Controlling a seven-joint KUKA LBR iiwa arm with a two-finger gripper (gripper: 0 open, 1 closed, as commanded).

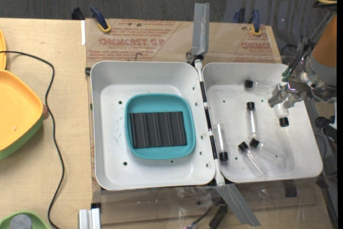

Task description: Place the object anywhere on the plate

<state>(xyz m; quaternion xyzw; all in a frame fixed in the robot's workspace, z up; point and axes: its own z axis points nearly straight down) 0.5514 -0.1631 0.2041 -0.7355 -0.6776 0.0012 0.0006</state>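
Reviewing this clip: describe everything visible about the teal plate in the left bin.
The teal plate is a rounded-square dish, plastic by its look, with a raised rim and a dark grey ribbed panel across its centre. It lies flat and upright on the floor of the left bin, roughly centred, apart from the bin's walls. Nothing rests on it, and the gripper is over the right bin.

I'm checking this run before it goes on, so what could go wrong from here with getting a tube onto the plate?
1. The clear tubes lie close together in the right bin; the end effector might catch two or slip off.
2. A round tube could roll off the ridged teal plate.
3. One tube hugs the bin wall, which leaves little room for a grasp.
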